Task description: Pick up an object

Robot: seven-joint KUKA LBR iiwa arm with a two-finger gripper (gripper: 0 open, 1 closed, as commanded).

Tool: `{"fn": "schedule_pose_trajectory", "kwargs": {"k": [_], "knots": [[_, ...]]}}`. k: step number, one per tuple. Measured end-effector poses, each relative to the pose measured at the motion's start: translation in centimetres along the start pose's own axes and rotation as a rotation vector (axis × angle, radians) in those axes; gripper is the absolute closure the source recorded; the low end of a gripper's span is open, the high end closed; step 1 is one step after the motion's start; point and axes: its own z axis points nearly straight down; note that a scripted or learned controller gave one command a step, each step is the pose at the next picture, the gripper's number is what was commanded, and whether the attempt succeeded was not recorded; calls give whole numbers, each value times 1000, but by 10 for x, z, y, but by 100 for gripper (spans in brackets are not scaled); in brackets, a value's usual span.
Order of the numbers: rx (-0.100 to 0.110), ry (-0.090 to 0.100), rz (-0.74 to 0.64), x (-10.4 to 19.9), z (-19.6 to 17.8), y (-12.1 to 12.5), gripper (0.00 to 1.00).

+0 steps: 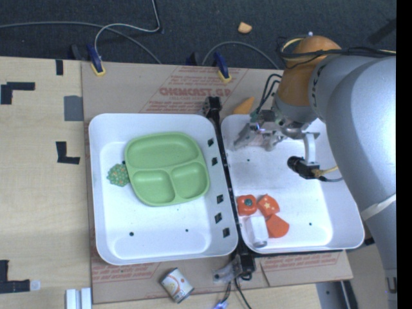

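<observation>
The end effector (257, 134) hovers at the right bin's (335, 234) far-left corner; I can't tell its state. Orange toys (261, 211) lie nearer.

Even overhead lighting, soft focus.
White bins (154, 237) glare brightly; shadows faint; fine detail slightly blurred throughout.

Cardboard sheet (187, 90) under bins reads, seemingly, "CHEMCAST"

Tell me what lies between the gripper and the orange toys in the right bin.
Bare white floor of the right bin separates the gripper from the orange toys, per the camera view.
</observation>
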Motion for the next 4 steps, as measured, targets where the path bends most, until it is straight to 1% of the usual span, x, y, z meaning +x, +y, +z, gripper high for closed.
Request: {"fn": "schedule_pose_trajectory", "kwargs": {"k": [1,4], "knots": [[-2,-4,2,9,0,0,0],[0,0,0,1,0,0,0]]}}
